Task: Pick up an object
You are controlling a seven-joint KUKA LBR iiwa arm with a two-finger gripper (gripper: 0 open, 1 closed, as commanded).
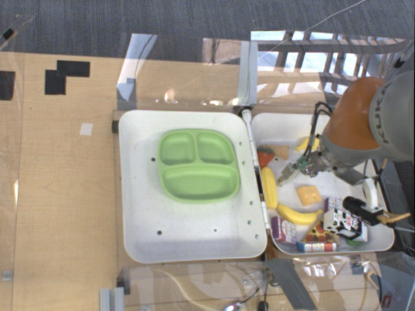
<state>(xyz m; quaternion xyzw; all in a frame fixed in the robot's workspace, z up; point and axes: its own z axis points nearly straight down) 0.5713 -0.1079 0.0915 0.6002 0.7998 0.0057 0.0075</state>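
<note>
Camera view, looking down at a slant: the two-finger gripper [303,168] hangs low in the right shallow white bin [382,241], near its middle; whether it is wide or narrow cannot be told, since the grey arm with its orange band [355,118] covers most of it. Likely targets lie close: a small orange cheese-like block [308,195] just beside it toward the worktop's front edge, probably light and stiff, best taken across its flat sides; a curved yellow banana [297,214], smooth and apt to roll, best pinched across its middle. Small printed cartons [342,220] crowd the bin's front right corner. A green divided plastic tray [198,165] lies in the left white bin [139,238]. Items under the arm are hidden.
</note>
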